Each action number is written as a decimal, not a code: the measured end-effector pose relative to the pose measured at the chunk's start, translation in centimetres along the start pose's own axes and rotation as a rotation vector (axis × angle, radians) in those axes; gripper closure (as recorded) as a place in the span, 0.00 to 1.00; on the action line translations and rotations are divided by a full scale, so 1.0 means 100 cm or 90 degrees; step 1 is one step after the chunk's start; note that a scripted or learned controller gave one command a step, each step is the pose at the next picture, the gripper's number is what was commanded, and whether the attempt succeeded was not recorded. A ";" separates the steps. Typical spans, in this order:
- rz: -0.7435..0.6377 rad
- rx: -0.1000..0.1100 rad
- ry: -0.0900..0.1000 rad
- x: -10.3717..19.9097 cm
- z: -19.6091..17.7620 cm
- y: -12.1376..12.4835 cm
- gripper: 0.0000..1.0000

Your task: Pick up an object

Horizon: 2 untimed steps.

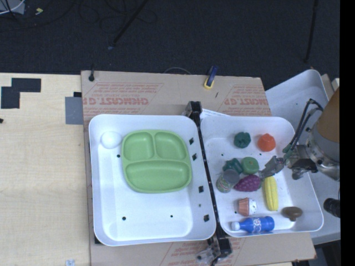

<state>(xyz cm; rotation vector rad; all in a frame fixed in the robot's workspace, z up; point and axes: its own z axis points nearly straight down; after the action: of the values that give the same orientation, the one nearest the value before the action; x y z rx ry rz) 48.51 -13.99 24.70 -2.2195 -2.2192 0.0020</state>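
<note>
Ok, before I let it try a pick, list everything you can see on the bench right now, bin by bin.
left bin: 1, white, left half of the bench
divided plate: 1, light green, middle of left bin
ball: 1, white, left bin's far left corner
right bin: 1, white, beside the left bin
dark green toy: 1, far part of right bin
orange toy: 1, right of the dark green toy
green pieces: cluster, middle of right bin
grey can: 1, near the divider
grapes: 1, purple, beside the can
corn: 1, yellow, right of grapes
small cup-like toy: 1, orange-white, below grapes
bottle: 1, blue, lying along near wall
brown toy: 1, near right corner
gripper: 1, grey, just above the corn
</note>
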 end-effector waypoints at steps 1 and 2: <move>-0.001 0.002 0.001 0.010 0.055 0.007 0.00; -0.001 0.004 0.001 0.012 0.119 0.007 0.00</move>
<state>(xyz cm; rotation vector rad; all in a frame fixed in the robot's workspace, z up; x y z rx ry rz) 49.13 -12.76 12.76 -2.2147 -2.2164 0.0065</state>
